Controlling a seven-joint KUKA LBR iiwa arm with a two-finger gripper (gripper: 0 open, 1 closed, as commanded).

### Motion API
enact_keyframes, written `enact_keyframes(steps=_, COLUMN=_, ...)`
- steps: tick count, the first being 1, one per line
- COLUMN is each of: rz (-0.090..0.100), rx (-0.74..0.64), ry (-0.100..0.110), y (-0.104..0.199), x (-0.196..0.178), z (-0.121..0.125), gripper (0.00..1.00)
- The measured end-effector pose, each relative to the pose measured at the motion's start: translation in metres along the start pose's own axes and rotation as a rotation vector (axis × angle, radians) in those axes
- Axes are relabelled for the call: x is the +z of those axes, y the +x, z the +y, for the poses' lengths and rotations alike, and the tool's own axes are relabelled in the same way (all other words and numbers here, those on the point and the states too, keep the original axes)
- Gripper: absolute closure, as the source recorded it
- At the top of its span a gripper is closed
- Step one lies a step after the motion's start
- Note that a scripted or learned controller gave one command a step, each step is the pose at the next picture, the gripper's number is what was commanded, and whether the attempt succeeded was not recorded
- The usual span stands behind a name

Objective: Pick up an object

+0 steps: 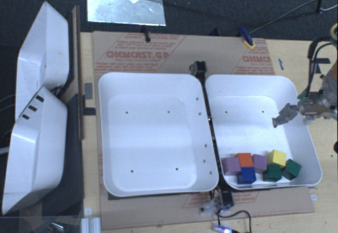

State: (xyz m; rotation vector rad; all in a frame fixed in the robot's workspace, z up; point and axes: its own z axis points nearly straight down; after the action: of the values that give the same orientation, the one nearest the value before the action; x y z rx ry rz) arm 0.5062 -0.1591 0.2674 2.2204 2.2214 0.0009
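Small coloured blocks, the candidates for picking, lie clustered along the six o'clock wall of the right-hand shallow white plastic bin (248, 94). Reading from nine o'clock to three o'clock across the cluster: a pale purple block (231, 165), an orange block (245, 159) with a blue block (246, 175) just at its six o'clock side, a second purple block (260, 162), a yellow block (277, 158), and two dark green blocks, one (272, 174) below the yellow one and one (291, 168) toward the bin's three o'clock corner. They sit packed close, several touching their neighbours.

The two-finger gripper (281, 115) on the grey arm reaches in from three o'clock and hangs over the right bin's three o'clock half, well above the cluster and toward twelve o'clock of it. Nothing shows between its fingers, so it carries no block. Whether the fingers are spread or closed I cannot tell at this angle and size.

The left-hand shallow white plastic bin (153, 131) sits at nine o'clock of the right one, the two touching along a dark central divider.

By my reading the task has hardly begun: no block is lifted and all seven rest on the bin floor. What is left is the whole pick, meaning travel toward six o'clock, descent onto one block, closure and lift. The tight packing could make a clean grip on a single block awkward.
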Motion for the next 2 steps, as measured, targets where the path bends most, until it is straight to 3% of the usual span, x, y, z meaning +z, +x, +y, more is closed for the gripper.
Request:
enact_keyframes(steps=1, rz=0.0, rx=-0.001, ry=-0.001, y=0.0, x=-0.011, z=0.0, gripper=1.0)
enact_keyframes(steps=2, rz=0.001, rx=-0.001, ry=0.005, y=0.008, x=0.06, z=0.029, gripper=1.0)
